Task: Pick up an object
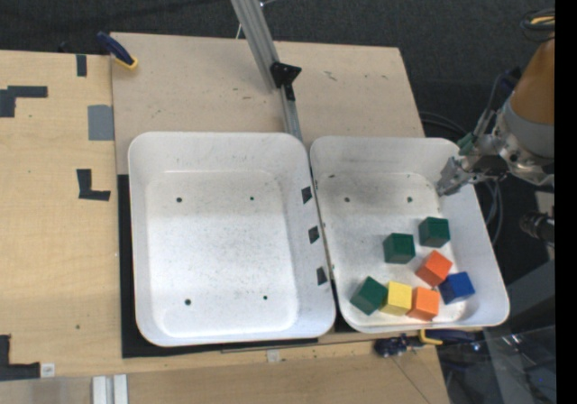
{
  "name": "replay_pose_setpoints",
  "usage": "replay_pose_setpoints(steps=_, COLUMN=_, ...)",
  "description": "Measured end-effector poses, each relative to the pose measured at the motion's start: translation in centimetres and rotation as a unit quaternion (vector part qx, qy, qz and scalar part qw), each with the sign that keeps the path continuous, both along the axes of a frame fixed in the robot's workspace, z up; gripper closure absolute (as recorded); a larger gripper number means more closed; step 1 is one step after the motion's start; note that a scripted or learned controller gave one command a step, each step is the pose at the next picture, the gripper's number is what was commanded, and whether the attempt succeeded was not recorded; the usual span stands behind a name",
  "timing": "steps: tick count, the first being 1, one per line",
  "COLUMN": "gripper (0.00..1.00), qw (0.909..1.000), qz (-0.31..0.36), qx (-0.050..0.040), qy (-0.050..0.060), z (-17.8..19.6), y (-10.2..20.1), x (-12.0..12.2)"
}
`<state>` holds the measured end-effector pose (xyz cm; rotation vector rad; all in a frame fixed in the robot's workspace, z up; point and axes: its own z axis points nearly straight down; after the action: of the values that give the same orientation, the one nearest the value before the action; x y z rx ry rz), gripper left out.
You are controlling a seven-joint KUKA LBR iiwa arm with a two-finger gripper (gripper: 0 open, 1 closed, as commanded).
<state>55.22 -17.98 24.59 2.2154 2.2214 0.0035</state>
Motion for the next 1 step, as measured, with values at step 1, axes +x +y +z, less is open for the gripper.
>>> replay_pose_setpoints(steps=1, gripper=1.00, qw=1.0000, qz=-0.001, qx=0.0006, qy=0.002, z=1.92, y=0.04, x=0.06)
